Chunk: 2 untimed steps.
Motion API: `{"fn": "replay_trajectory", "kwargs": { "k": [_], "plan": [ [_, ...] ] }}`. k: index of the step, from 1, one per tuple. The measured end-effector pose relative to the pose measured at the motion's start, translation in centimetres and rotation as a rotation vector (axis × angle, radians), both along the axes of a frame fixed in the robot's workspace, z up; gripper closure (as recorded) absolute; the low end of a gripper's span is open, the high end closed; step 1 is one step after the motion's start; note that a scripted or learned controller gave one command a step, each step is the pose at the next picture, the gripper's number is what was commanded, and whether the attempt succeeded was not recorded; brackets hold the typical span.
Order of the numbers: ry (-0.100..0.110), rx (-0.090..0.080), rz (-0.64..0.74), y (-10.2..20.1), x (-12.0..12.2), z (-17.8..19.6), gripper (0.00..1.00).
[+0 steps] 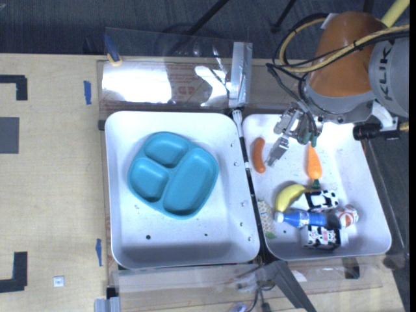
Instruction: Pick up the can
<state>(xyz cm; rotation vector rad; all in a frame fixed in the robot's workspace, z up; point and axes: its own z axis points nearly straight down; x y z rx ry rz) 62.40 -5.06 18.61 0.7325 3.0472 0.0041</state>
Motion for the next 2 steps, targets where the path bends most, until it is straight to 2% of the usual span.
{"fn": "replay_trajectory", "kwargs": {
  "k": [1,2],
  "plan": [
    [-0.008,0.001,-0.004,-0.1,0.2,1.1,1.00],
    [0.001,0.000,0.070,7.9,1.6,9.0,1.00]
  ]
}}
